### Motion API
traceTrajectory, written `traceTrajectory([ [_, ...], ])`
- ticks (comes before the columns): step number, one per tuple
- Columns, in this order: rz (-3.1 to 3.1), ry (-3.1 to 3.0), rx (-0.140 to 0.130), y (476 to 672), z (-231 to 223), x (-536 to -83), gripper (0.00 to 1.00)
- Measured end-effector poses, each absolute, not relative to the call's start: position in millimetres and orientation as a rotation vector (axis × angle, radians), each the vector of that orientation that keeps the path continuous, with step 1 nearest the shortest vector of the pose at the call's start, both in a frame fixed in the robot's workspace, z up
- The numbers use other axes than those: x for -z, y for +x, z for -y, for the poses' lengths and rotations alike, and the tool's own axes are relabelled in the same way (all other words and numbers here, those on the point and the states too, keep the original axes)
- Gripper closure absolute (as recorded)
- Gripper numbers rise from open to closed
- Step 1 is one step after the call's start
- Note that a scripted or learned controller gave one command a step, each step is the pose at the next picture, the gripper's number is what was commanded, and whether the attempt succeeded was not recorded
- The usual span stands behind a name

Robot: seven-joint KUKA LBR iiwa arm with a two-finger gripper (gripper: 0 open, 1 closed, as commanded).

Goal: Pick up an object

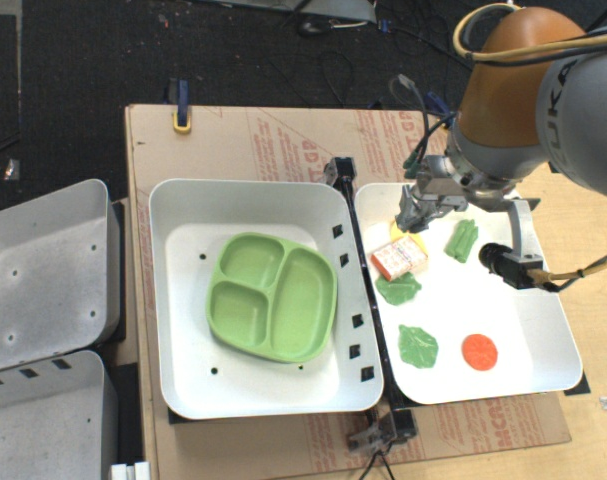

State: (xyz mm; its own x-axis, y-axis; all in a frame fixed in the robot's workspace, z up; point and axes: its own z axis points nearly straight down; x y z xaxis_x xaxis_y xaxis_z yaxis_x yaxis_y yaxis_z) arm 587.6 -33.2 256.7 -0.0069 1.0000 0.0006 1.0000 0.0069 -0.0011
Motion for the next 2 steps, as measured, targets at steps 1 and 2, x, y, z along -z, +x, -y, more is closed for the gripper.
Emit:
traceTrajectory([
  [1, 2.229, -2.213, -0.001, 599.2, -22, -241, 1.0],
  [2, 2.231, -2.212, 0.004, 600.9, -82, -244, 1.0],
])
